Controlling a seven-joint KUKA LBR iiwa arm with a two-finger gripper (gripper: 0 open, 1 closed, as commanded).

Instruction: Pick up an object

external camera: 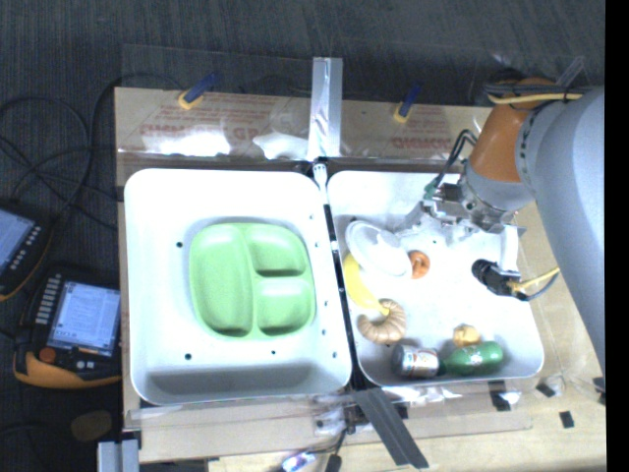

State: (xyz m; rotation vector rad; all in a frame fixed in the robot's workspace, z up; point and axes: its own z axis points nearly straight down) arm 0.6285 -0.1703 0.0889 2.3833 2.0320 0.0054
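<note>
Camera view, near edge first: a can (420, 362) and green bottle (475, 357) lie in the right bin (531, 332), croissant (382, 321) just behind. Farther back, the arm (511, 150) bends low over the bin's far corner, gripper (454, 205) hanging there — finger state, cannot tell.

Bright overhead light, white bins (138, 264) glaring, soft focus, dark surroundings.
</note>
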